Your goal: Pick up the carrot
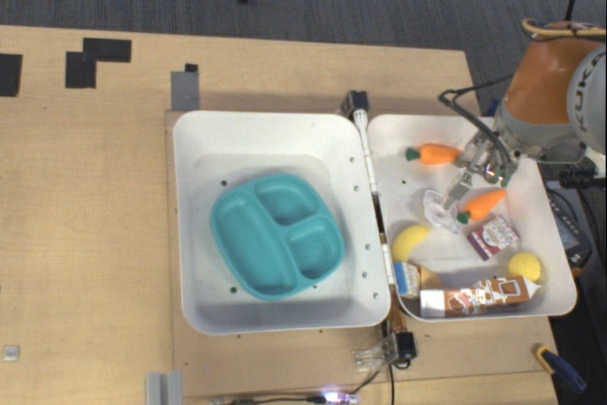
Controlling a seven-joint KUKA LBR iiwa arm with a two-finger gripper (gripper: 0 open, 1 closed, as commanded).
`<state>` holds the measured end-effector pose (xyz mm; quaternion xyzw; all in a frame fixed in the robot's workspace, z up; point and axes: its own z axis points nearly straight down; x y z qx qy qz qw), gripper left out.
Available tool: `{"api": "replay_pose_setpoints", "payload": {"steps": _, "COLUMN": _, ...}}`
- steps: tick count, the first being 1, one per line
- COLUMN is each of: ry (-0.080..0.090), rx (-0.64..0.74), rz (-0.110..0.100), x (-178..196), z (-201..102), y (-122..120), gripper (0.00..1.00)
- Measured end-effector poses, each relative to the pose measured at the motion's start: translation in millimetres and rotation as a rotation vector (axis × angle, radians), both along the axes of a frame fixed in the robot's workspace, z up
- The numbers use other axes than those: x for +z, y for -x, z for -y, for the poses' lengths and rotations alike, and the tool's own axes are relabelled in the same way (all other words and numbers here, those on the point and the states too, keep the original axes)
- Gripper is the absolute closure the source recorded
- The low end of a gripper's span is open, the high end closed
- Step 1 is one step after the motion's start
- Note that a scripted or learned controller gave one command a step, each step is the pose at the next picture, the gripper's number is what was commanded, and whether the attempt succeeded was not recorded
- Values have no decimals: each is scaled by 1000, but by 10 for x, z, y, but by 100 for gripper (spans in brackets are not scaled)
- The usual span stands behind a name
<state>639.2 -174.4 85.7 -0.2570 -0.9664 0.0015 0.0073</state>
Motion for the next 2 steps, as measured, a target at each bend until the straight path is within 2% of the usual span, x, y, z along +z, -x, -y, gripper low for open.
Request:
{"api": "replay_pose_setpoints", "payload": {"steps": 1, "ry": 2, "rx": 194, "rz": 24, "x": 23, "z": 164, "y": 466, "gripper": 0}}
{"api": "replay_pose_setpoints", "payload": {"steps": 2, "ry": 2, "rx": -140, "rz": 23, "x": 17, "z": 173, "y": 115, "gripper": 0}}
